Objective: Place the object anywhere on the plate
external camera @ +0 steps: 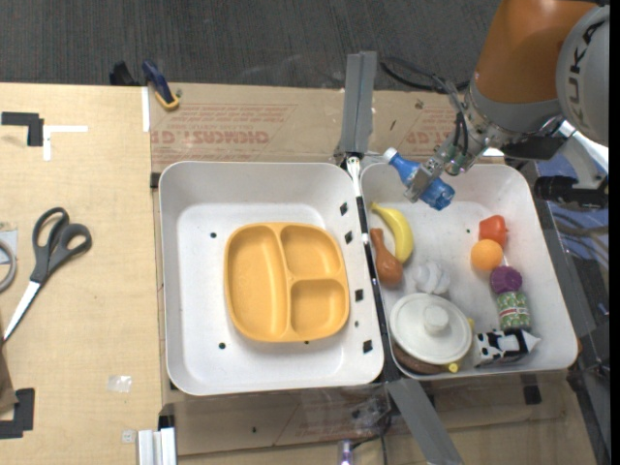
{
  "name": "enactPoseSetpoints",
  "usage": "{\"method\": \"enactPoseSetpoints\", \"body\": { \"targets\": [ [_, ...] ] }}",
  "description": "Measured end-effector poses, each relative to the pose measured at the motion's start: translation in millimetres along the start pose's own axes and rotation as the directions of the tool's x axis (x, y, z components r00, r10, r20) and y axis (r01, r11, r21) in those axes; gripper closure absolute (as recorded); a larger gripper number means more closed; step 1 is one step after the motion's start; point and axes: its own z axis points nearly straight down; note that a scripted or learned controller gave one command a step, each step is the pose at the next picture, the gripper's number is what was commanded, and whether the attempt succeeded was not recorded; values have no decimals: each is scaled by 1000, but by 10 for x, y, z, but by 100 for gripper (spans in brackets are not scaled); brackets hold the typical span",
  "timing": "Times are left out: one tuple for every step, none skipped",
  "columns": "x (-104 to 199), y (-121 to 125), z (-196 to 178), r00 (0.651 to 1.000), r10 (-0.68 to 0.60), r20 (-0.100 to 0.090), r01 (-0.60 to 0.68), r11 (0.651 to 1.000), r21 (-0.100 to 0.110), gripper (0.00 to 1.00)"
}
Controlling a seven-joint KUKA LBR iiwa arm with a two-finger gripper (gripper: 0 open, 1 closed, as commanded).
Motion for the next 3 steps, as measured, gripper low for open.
{"method": "enactPoseSetpoints", "body": {
  "targets": [
    [520,283,373,984,179,-2,-179,984,1,100],
    [1153,311,512,1000,-11,-3,11,1000,1,100],
    [1872,539,599,1000,-20,-3,20,1000,2,100]
  ]
}}
